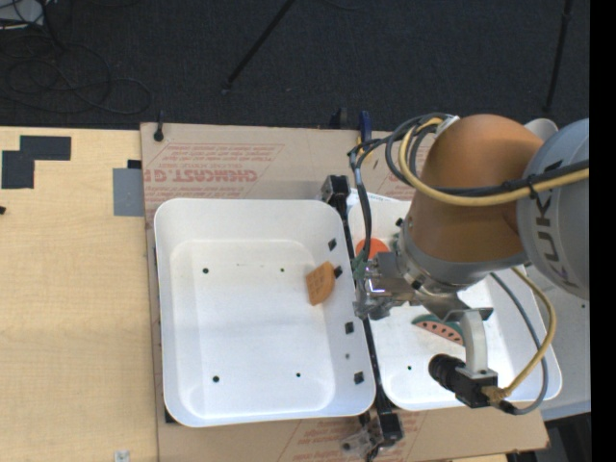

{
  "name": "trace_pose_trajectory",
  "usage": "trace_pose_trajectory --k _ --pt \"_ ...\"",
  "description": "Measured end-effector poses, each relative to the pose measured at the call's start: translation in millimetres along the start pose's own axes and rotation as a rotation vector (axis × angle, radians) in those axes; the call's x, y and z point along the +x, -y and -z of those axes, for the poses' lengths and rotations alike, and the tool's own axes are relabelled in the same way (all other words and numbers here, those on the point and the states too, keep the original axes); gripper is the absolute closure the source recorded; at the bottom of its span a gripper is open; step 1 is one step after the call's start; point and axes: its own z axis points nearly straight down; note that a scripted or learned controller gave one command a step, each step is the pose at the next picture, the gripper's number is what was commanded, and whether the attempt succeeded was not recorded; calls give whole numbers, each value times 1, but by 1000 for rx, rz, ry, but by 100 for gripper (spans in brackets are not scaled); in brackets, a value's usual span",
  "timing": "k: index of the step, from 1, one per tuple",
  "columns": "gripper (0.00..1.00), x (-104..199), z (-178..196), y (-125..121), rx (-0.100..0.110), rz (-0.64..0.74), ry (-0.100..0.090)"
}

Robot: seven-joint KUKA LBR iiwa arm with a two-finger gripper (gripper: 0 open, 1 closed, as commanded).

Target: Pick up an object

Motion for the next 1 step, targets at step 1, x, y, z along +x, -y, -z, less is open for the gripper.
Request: trace_pose_trajectory --k 1 --pt "100 -84 6 -2 -7 -4 2"
